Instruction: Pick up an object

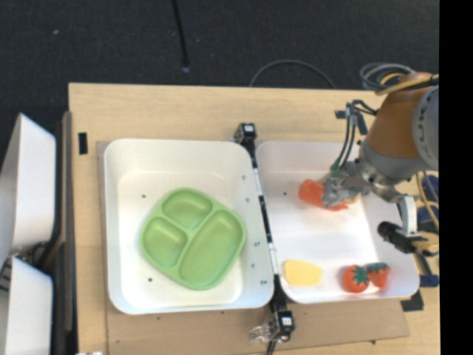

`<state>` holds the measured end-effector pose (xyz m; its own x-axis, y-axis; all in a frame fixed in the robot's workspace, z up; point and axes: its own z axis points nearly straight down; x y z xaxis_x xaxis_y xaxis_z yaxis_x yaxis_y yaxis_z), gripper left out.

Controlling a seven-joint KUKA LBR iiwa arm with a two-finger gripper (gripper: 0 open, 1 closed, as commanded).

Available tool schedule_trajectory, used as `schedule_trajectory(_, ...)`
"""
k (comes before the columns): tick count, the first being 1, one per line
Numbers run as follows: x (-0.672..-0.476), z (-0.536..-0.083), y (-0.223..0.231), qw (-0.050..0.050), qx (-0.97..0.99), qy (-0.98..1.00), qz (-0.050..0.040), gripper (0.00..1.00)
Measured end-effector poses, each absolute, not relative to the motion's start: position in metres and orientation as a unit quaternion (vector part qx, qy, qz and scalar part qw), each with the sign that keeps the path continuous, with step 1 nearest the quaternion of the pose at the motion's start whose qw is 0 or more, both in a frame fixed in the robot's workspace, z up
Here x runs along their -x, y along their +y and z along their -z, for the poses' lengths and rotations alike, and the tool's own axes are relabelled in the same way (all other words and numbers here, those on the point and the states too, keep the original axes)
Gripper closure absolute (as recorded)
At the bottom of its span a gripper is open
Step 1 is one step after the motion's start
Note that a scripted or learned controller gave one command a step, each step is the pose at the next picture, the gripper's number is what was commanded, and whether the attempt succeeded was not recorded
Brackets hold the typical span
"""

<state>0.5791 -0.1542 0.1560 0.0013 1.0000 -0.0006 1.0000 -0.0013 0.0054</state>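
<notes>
the arm [395, 135] comes in from the right side and reaches down into the right bin [295, 161]. it is grey with an orange band near its end. the claw [336, 192] is low in the bin, right on top of a red-orange thing [314, 193]. the claw covers part of that thing, so only its left side shows well. i cannot tell if the claw is spread or pressed together, and i cannot tell if it is pinching the red-orange thing or just touching it.

the red-orange thing lies in the back half of the right bin, near the middle. closer to the front of the same bin lies a yellow thing [302, 273], just beside the wall between the two bins. to the right of it, near the front right corner, lies a red toy with green leaves [364, 277], like strawberries. those two are well apart from the claw.

the left bin [126, 161] holds a green plate [194, 238] with three parts. the plate lies flat in the middle of that bin.

both bins sit side by side on a light wooden bench [162, 109].
</notes>
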Motion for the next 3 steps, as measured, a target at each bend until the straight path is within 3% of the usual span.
schedule_trajectory(2,-0.588,-0.263,-0.165,0.003,-0.706,0.708,-0.0020,1.00)
schedule_trajectory(3,-0.579,-0.252,-0.120,0.001,-0.705,0.709,0.0000,1.00)
